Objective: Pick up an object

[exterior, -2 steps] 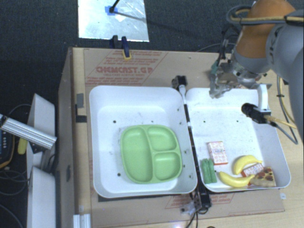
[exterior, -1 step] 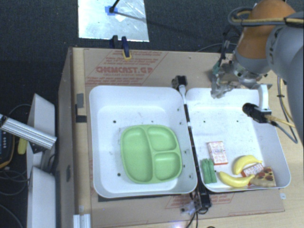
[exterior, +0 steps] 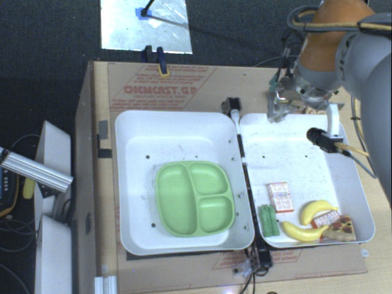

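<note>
The right bin (exterior: 306,158) holds a small red and white box (exterior: 280,196), a green block (exterior: 268,219), two yellow bananas (exterior: 309,220) and a pizza slice (exterior: 338,228), all gathered along its near edge. My gripper (exterior: 277,110) hangs above the bin's far left corner, well away from these things. Nothing shows between or under it. In the left bin (exterior: 177,133) lies a green divided plate (exterior: 195,198).
A cardboard sheet (exterior: 162,84) lies under the far side of both bins. A shiny metal plate (exterior: 145,16) lies on the dark floor behind. The far half of the right bin is bare white floor.
</note>
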